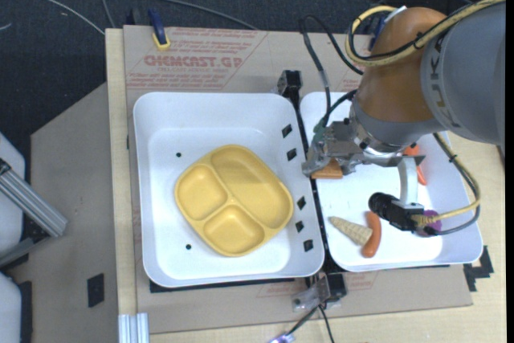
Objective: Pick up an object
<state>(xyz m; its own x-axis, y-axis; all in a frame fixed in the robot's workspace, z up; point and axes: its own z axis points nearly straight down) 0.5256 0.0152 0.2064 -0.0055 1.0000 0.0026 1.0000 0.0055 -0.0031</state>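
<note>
My gripper [324, 157] hangs low over the left edge of the right bin [458, 249], close to the wall between the two bins. A small orange-brown piece [328, 170] shows right under the gripper's tip; whether it is held is unclear. Toward the bin's front lie a pale cone [350, 228] and an orange sausage-shaped item [371, 236], side by side and clear of the gripper. A thin red-orange item [420, 169] peeks out beside the arm's wrist.
The left bin [152, 173] holds a yellow divided plate [233, 199]. The grey and orange arm [401, 76] covers the back of the right bin. A cardboard sheet [201, 60] lies under both bins, and cables run across the dark floor behind.
</note>
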